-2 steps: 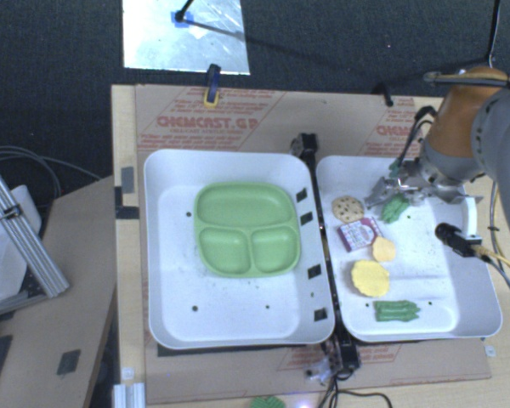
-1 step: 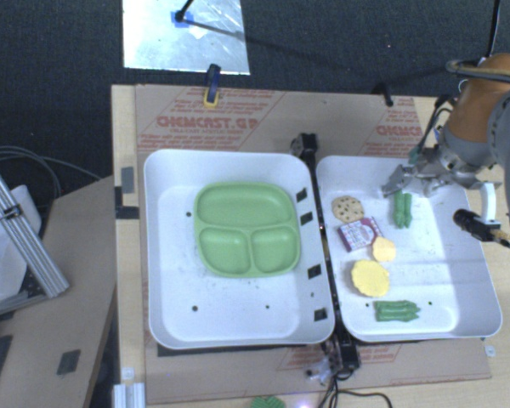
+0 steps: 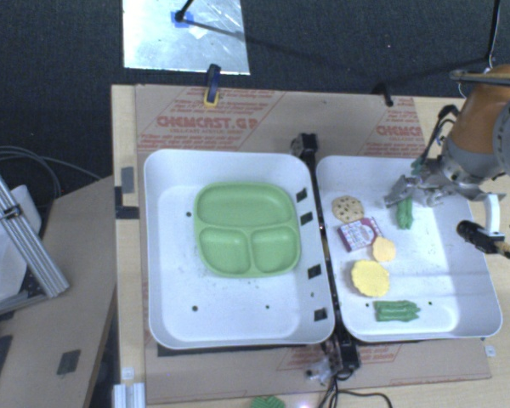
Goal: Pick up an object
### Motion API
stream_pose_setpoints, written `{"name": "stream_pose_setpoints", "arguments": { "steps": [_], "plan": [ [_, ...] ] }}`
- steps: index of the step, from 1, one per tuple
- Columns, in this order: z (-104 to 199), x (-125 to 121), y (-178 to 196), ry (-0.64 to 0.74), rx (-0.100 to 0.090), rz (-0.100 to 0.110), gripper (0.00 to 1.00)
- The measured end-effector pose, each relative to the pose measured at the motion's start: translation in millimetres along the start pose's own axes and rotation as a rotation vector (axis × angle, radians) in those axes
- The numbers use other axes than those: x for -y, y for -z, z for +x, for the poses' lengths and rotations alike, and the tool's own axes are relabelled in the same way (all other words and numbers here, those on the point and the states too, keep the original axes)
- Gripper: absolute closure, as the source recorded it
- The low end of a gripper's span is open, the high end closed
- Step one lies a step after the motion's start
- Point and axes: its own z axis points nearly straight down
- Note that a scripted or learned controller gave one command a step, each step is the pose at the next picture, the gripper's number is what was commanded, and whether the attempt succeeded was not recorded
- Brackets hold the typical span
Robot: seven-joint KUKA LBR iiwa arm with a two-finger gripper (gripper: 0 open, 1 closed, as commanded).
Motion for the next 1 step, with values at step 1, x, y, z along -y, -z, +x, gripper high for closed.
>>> {"name": "stream_pose_setpoints", "arguments": {
  "steps": [1],
  "plan": [
    [0.3, -16.9, 1.1, 0.004, 0.000, -0.005, 0.00]
  ]
}}
